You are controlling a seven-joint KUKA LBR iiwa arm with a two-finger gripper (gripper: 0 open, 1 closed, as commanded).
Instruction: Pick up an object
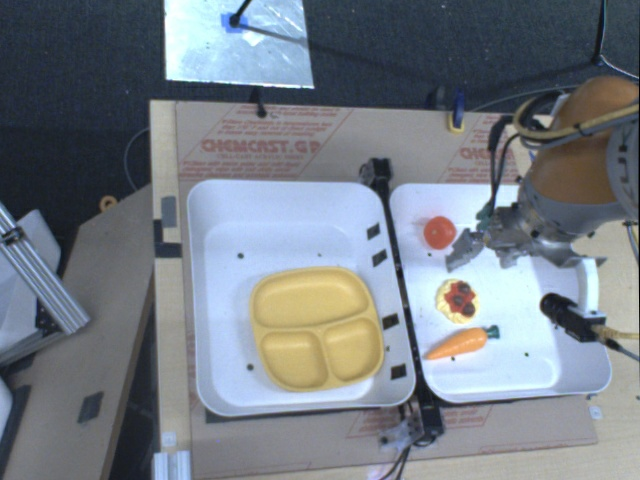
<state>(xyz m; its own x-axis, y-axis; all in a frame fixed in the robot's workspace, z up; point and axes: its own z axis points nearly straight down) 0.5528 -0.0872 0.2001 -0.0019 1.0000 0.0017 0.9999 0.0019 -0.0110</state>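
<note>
The right bin [530,368] holds three toys. A red tomato [438,232] lies near its back left corner, a small round yellow tart with red and dark topping [458,301] sits in the middle left, and an orange carrot with a green tip [458,344] lies in front of the tart. My gripper [484,256] hangs over the bin just right of the tomato and behind the tart. Its two grey fingers stand apart, open, with nothing between them.
The left bin [215,268] holds a yellow divided plate [315,326]. A black divider [392,268] runs between the bins. The arm's grey and orange body [585,158] and a black cable fitting [565,313] overhang the right bin's right side.
</note>
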